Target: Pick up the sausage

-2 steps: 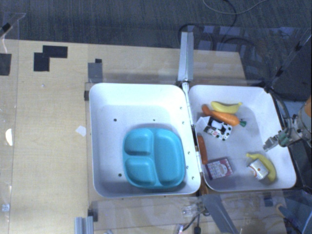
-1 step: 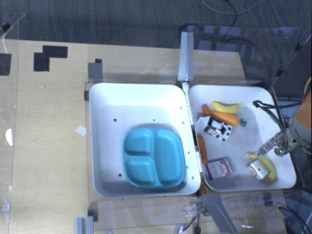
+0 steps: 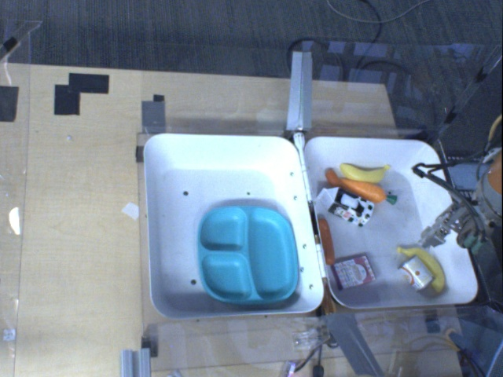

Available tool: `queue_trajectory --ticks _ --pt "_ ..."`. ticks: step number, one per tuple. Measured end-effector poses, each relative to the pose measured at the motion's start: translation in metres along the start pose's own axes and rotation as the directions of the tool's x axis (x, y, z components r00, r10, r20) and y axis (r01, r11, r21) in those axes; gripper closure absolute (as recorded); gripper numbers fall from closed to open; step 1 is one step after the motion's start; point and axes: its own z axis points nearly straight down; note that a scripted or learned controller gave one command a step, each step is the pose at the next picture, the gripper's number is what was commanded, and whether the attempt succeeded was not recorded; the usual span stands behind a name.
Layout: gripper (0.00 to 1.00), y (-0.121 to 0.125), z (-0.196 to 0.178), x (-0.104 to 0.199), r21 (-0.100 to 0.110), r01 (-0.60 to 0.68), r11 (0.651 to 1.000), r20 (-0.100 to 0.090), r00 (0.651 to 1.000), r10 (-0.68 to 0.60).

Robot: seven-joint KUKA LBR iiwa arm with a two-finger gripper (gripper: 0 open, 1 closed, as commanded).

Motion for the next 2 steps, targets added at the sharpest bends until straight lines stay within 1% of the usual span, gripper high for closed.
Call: queue_trajectory --ticks 1,2 --pt "1.0 0.0 0.029 0.001 -0.001 0.305 0.952 -0.003 0.952 -0.305" --pt "1.0 0.001 0.017 0.0 -0.001 0.745 0.667 0.002 0.667 -0.745"
